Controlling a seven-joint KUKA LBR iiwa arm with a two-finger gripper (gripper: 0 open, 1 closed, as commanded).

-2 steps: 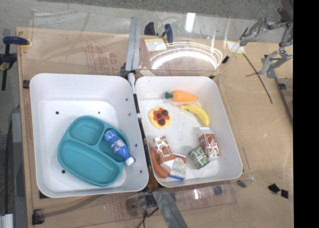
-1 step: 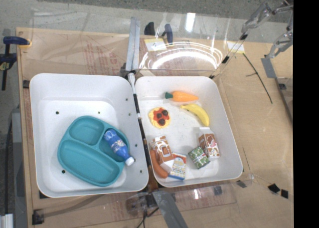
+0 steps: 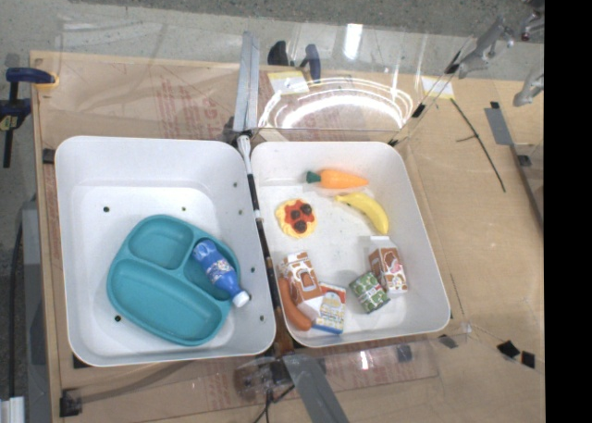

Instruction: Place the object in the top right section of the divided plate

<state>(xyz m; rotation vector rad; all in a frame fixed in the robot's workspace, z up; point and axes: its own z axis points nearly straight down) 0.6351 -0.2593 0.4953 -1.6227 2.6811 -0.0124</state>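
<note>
Bottle (image 3: 218,269) in divided plate (image 3: 148,296), left bin (image 3: 83,167); toy foods in right bin (image 3: 412,217).

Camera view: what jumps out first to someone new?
The teal divided plate in the left bin, with a blue bottle lying in its top right section. Then the toy food in the right bin: an orange carrot and yellow banana up top, small cartons lower down.

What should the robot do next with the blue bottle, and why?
Probably leave it alone: the blue bottle already lies in the top right section of the teal plate, with just its white cap poking over the rim.
</note>
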